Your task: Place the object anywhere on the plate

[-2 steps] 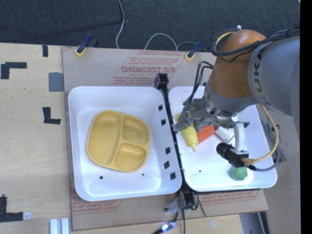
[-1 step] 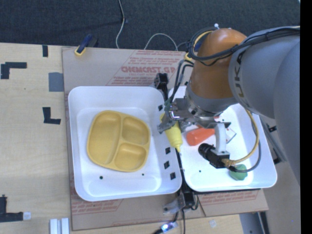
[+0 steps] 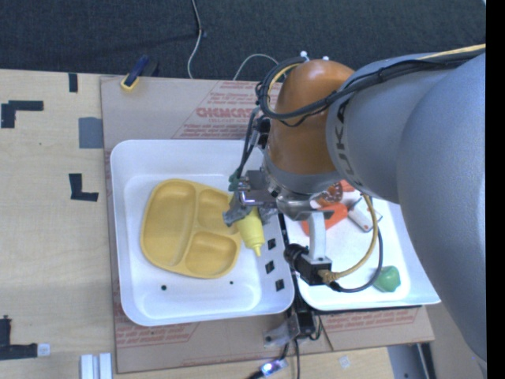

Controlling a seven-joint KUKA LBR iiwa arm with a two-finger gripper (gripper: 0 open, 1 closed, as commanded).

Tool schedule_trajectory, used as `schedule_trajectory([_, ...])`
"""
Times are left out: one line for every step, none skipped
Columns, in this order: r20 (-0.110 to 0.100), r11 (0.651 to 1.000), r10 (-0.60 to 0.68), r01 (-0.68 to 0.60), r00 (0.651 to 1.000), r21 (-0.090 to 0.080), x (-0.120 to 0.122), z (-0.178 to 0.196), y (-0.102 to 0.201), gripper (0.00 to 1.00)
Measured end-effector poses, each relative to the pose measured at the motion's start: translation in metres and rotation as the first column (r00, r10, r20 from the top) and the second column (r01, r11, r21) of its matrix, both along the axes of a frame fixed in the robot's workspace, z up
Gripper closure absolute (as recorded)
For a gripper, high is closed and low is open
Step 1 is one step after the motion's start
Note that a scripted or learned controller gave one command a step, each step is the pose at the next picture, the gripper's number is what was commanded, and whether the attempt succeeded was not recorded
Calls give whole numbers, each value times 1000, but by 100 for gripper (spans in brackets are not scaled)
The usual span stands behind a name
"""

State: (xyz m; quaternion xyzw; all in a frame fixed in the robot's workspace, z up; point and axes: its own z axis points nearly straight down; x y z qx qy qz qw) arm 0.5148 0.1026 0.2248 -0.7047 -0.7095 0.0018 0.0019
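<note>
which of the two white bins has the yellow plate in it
The left bin. The yellow divided plate lies in it, while the right bin holds a green object and an orange one.

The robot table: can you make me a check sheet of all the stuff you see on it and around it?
Surface: two shallow white bins, the left bin and the right bin, side by side on brown cardboard.
Job's things: yellow plate with compartments lies in the left bin; a yellow object sits under the gripper at the plate's right edge, beside the rim.
Clutter: green object and orange object in the right bin.
Grippers: one, over the plate's right edge; fingers hidden.
Cables: yellow hose looping over the right bin; white cable behind.
Surroundings: wooden bench with black marks, dark carpet beyond.
</note>
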Motion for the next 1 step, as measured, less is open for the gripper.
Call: schedule_trajectory([1, 1000, 1, -1, 1000, 0, -5, -12, 56, 100])
